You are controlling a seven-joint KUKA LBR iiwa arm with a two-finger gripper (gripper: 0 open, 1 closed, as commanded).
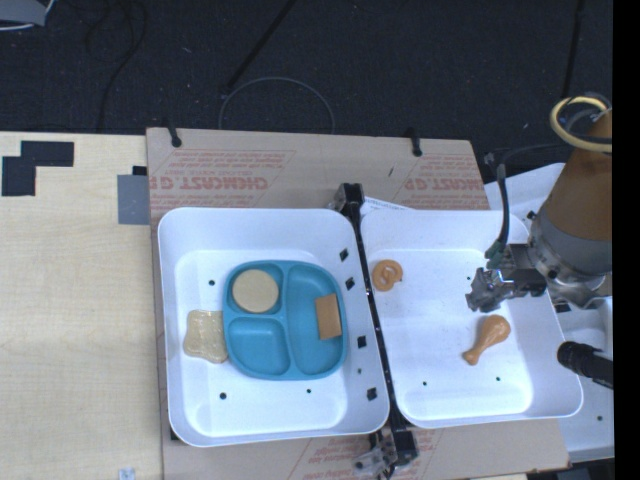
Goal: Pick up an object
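Drumstick [487, 338] lies in the right bin [440, 403] just below the pincer [487, 290], whose opening I cannot tell.

Cardboard sheet [300, 173] lies flat on the pale wooden tabletop [70, 298], and black cables [275, 93] trail across dark floor behind.
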